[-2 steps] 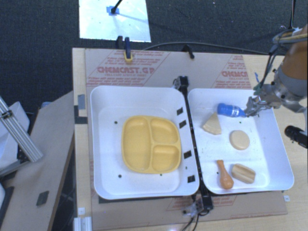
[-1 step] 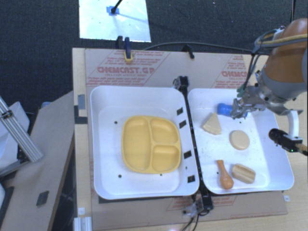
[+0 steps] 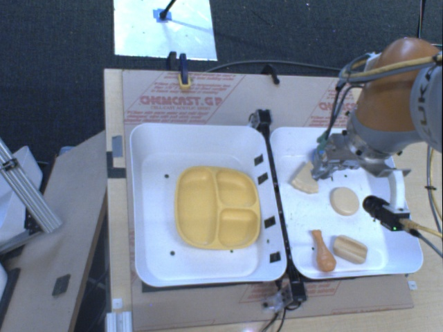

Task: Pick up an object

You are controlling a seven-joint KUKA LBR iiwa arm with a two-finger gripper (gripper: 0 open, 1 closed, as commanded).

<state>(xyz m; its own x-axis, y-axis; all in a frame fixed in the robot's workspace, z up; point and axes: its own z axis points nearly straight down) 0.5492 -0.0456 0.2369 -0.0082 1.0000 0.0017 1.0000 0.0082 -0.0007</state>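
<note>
Two white bins are seen side by side on the table. In the left bin (image 3: pixel 149 185) a yellow divided plate (image 3: pixel 218 207) is laid near the middle. The right bin (image 3: pixel 408 254) carries a pale wedge (image 3: pixel 304 179) toward its far left corner, a round cream disc (image 3: pixel 344 201) near the centre, and a drumstick-shaped piece (image 3: pixel 322 250) beside a tan loaf (image 3: pixel 350 249) along the near edge. The pincer (image 3: pixel 322 163) is lowered just beside the wedge, at its upper right; its opening cannot be told, nor any hold.
</note>
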